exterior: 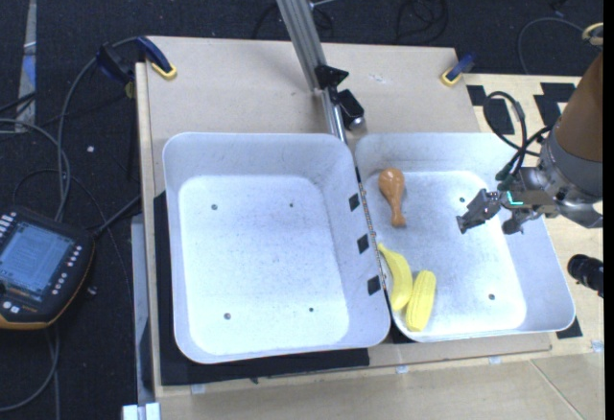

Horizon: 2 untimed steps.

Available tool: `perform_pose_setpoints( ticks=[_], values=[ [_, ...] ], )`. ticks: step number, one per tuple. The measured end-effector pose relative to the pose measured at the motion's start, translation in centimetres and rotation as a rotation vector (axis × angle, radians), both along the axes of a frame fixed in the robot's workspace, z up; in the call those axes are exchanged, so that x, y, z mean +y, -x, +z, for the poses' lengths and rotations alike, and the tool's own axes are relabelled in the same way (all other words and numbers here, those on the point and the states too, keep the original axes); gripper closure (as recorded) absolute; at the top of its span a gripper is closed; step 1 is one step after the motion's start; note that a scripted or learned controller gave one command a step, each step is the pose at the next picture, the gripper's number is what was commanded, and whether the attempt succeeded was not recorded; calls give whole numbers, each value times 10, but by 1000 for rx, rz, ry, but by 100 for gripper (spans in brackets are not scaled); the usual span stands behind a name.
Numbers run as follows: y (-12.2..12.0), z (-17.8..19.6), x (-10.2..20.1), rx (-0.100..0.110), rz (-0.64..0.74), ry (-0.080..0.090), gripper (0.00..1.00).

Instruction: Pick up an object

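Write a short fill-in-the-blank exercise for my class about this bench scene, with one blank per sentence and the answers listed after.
1. The brown wooden piece lies in the ____ bin in the camera view.
2. The two corn cobs are coloured ____.
3. The gripper hangs over the same bin as the cobs, to the ____ of the wooden piece in the view.

Missing words: right; yellow; right

A tan wooden drumstick-shaped toy (392,195) lies near the right bin's upper left, handle pointing down; two yellow plastic pieces (411,290) touch along its lower-left wall.
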State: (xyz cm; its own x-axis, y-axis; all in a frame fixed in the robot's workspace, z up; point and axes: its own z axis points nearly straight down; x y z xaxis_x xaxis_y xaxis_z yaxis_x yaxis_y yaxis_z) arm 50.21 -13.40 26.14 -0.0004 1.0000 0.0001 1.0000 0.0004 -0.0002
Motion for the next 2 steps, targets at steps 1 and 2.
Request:
perform_pose_setpoints(
  ticks=[1,2],
  values=[
    [0,0,0,0,0,0,0],
    [0,-43,-4,4,-1,0,0]
  ],
)
